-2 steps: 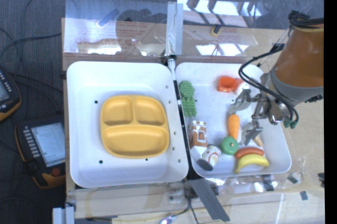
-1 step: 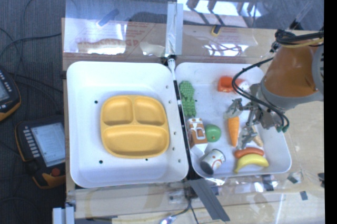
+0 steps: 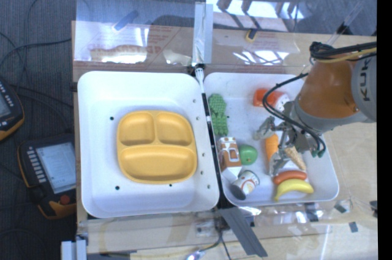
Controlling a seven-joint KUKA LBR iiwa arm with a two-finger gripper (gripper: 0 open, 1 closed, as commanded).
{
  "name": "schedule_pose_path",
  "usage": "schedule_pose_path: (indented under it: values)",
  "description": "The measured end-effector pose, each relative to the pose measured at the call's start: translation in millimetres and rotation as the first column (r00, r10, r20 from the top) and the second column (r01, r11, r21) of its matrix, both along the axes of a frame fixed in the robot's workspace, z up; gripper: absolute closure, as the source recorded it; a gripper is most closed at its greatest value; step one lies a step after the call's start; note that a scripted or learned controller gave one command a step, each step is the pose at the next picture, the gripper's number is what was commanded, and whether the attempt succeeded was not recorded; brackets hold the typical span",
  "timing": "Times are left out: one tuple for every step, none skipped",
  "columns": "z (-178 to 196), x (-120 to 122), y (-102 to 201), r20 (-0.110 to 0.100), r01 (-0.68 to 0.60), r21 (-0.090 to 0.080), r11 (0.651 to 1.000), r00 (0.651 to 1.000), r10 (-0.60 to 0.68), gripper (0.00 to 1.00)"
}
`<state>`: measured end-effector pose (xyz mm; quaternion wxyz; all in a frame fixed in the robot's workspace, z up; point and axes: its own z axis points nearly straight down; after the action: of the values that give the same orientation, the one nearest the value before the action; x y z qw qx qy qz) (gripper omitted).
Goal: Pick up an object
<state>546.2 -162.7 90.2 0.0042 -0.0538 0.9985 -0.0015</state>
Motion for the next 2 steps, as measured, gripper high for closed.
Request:
schedule_pose_path:
  values:
    - [11.4,2.6,0.4,0.007,-0.001,-0.005,1.0,1.0,0.001,1.0]
    - [3.0,31.5,54.7,0.016,0.491,0.003,0.871,0.871,-0.491,1.0]
